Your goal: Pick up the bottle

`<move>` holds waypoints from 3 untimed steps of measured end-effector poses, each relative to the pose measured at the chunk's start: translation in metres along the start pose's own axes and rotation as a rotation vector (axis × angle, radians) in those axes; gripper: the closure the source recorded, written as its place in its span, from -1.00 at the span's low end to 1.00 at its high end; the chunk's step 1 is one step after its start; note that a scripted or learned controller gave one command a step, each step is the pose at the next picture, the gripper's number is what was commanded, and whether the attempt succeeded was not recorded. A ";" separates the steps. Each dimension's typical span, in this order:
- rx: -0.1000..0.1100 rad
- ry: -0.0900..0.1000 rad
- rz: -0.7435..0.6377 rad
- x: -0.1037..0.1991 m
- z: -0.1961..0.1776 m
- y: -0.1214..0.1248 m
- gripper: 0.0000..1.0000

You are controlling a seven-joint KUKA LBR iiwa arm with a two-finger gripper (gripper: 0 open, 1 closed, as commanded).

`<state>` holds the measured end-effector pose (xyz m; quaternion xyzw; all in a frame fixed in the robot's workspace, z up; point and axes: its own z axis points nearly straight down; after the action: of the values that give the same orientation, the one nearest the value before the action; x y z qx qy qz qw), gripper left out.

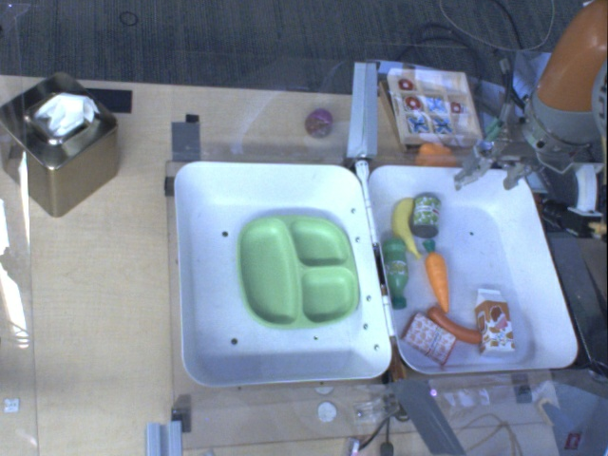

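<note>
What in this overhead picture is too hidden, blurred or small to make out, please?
- Tool: too blurred in the camera view to tell its finger state.
- Bottle: label too small to read.
- Arm: cut off by the right edge.
- Book: cover pictures too small.

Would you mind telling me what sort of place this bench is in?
Probably a robotics lab set up for pick-and-place trials: a robot arm reaches over two white bins, toy food like a carrot lies beside a green bottle, and loose cables trail behind.

A robotics lab, probably: a pale wooden worktop (85, 283) with two white bins (204, 255) (bracketed down), loose cables (494, 17), grey carpet (237, 17).
</note>
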<state>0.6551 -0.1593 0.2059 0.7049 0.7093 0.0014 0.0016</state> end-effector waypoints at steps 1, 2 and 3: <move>0.000 -0.001 -0.010 -0.046 0.081 -0.050 -1.00; -0.002 -0.001 -0.343 -0.045 0.082 -0.105 -1.00; 0.000 0.000 -0.253 0.018 0.102 -0.132 -1.00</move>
<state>0.5236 -0.1420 0.1031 0.6097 0.7926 0.0014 0.0017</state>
